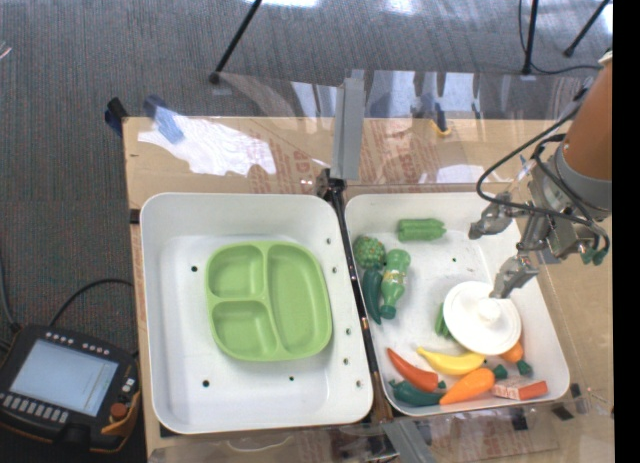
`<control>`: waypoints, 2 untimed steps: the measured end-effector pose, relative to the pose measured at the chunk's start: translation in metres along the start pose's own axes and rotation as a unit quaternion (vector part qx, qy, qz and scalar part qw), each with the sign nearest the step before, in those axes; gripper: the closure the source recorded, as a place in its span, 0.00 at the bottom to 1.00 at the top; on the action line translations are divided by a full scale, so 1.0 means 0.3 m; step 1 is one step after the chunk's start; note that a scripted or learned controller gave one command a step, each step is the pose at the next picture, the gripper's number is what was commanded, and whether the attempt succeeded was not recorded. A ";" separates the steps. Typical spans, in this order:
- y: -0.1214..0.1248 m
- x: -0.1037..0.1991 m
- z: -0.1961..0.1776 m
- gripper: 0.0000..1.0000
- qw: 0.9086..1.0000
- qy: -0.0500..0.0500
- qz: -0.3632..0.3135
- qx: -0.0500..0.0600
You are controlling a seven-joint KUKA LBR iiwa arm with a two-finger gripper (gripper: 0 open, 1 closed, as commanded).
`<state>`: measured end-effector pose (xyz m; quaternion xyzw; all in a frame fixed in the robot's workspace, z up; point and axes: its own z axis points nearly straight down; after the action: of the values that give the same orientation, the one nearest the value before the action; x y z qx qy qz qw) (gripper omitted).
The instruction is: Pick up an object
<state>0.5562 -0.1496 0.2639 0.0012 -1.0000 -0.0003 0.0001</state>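
White lid (pixel 482 318): one, under one gripper (pixel 497 256) with fingers spread apart

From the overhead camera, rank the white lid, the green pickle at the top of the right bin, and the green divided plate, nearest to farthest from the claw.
1. White lid: right bin, directly under the claw.
2. Green pickle: top of the right bin, to the claw's upper left.
3. Green divided plate: left bin, far across the divider.

Glossy white plastic bins (pixel 160 281) hold a matt green plastic tray (pixel 268 301) and smooth plastic vegetables (pixel 470 385).
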 end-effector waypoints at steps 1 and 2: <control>0.079 0.118 0.592 0.00 0.994 0.001 0.107 0.000; 0.212 0.205 0.556 0.00 0.993 -0.022 0.113 0.003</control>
<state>0.4945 -0.0861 0.0972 -0.1122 -0.9934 0.0032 -0.0221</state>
